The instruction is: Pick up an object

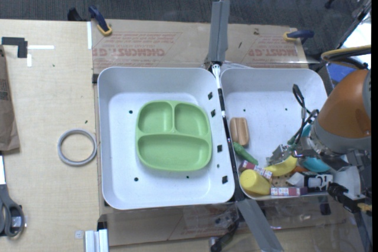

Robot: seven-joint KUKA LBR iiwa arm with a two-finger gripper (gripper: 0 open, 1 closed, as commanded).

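Banana (284,166), yellow, short and curved, lies in the near right corner of the right bin (266,91), part of a small heap of objects. Just nearer than it, along the bin's near wall, lies a white marker (290,190) with a red label. At the marker's left end a yellow cup (255,182) lies on its side, and it touches the banana's left end. The gripper (281,154) reaches in from the right and sits low over the heap, right at the banana's upper edge. Whether it is open or closed cannot be told, and nothing can be seen in its grasp. A teal piece (319,163) sits to the right of the banana, partly under the wrist.

A little further back, close to the bin's left wall, a green piece (245,154) lies at a slant. Just beyond it a tan bun (239,130) lies lengthwise, apart from the heap.

The left bin (118,97) holds a pale green divided plate (174,136), flat in its middle. On the bench to the left are scissors (9,219) at the near edge, a tape ring (77,146) further in, and a brown bag (7,104) at the edge.

Cardboard (159,47) lies under the bins' far side, with a clamp (100,20) at its left corner and another (298,35) at its right
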